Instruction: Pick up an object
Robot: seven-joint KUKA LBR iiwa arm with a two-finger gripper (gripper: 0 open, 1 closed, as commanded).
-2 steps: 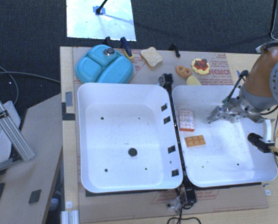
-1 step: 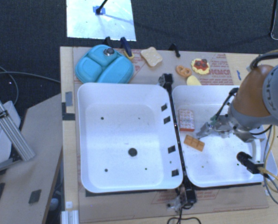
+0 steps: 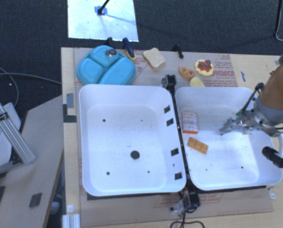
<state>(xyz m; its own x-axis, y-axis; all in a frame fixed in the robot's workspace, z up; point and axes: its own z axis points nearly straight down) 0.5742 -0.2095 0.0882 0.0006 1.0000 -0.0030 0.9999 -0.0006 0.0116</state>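
The two-finger metal gripper (image 3: 225, 128) is positioned low over the right shallow white plastic bin (image 3: 255, 177), apparently for a reach. Its state cannot be told. The candidate objects, a small red-and-white printed packet (image 3: 189, 122) and a flat orange cracker-like block (image 3: 197, 145), lie apart from it near the divider, neither being held.

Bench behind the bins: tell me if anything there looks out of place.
Several toy foods lie outside the bins on the cardboard: a toast slice, a pretzel, a small tart and a yellow piece. A blue divided plate sits upside down at the left bin's back corner.
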